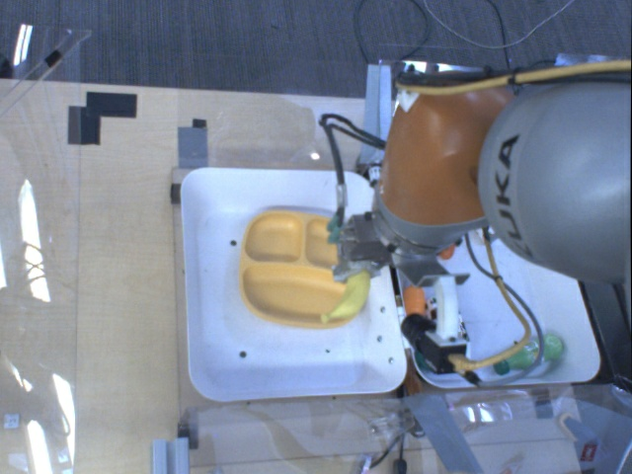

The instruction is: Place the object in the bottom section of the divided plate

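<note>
From the camera up above, the banana (351, 297) is at the right end of the plate (246, 265), by its big bottom part (281, 292). The plate sits in the left bin (217, 349). The banana lies slanted, and its top end goes under the gripper (353, 255), which hangs just over it. I cannot tell if the gripper is open or closed, or if it has hold of the banana. The big arm (513, 166) blocks my look.

What could go wrong? The banana seems to rest on the plate's right rim, maybe half in and half out. If it is let go there, I think it could tip over the rim and drop onto the bin floor. If the gripper goes up with the banana stuck to it, the banana could be pulled back out. The plate looks loose in the bin, so a bump could slide it.

Now the room. Left of the banana, the bottom part is wide and bare, so there is good space that way. To the right, the plate's rim is near the bin wall, so it is tight there. The two small top parts (272, 237) are just above, and a push that way could land the banana in the wrong one. The right bin (583, 358) holds an orange thing (415, 299) and a green thing (549, 347), apart from the plate.
</note>
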Controlling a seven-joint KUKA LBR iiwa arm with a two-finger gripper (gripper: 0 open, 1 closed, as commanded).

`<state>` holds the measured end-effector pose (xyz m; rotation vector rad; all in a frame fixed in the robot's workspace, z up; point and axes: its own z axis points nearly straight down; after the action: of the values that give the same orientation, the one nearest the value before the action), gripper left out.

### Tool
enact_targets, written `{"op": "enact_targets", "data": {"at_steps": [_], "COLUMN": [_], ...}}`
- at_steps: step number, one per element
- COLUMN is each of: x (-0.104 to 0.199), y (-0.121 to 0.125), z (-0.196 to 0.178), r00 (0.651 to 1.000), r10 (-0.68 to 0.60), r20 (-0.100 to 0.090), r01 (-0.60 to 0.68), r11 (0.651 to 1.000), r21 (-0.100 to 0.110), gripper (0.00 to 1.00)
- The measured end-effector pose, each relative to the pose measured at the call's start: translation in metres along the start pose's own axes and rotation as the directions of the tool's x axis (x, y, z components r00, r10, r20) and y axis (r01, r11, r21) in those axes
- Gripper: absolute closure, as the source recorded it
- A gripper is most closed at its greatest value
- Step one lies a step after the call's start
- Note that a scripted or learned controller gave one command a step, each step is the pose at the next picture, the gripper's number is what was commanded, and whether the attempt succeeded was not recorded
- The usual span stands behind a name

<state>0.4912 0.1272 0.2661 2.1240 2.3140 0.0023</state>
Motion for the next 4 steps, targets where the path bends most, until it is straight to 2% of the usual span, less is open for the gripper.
{"op": "enact_targets", "data": {"at_steps": [1,2,3,4], "x": [-0.059,-0.059,-0.127,-0.112], "y": [-0.008,-0.008,0.075,-0.013], "z": [-0.093,-0.093,-0.170,-0.159], "r00": [1.000,1.000,0.994,0.985], "r10": [0.029,0.028,0.113,0.172], "r20": [0.000,0.000,0.001,0.000], "r01": [-0.029,-0.028,-0.113,-0.172], "r11": [1.000,1.000,0.994,0.985], "r21": [-0.006,-0.006,-0.006,-0.005], "gripper": [1.00,0.00,0.00,0.00]}}
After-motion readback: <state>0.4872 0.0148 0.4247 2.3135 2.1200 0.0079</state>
